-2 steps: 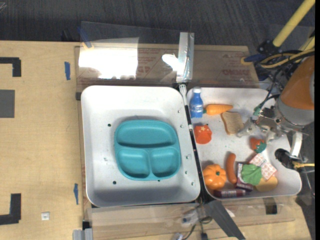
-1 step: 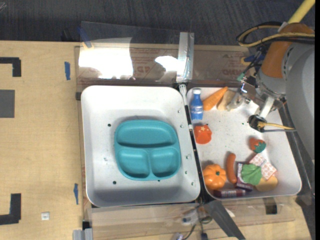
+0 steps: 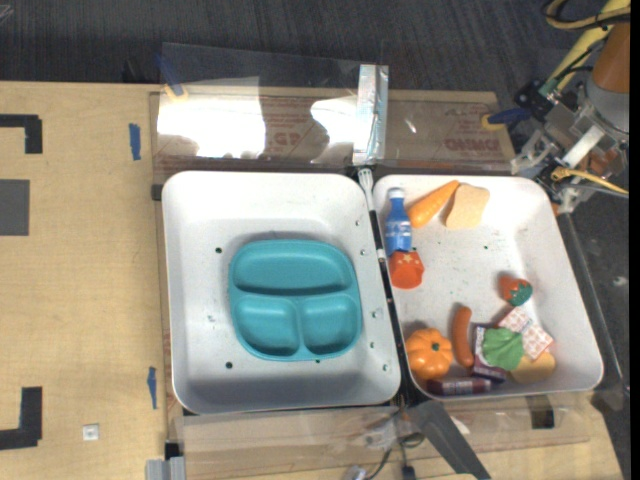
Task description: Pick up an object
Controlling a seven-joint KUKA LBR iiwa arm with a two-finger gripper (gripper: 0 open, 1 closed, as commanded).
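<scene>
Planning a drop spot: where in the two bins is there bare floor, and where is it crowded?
Right bin: bare middle, bordered by blue bottle, cheese wedge and strawberry. Crowded at its near edge: pumpkin, sausage. Left bin: bare margins around the teal tray.

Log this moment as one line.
gripper: at right bin far-right corner | holding: nothing seen | toys: in right bin | teal tray: left bin

1 fixed camera looks down at a slant on 2 white bins (image 3: 190, 228), the arm (image 3: 600, 98) entering from the right.
</scene>
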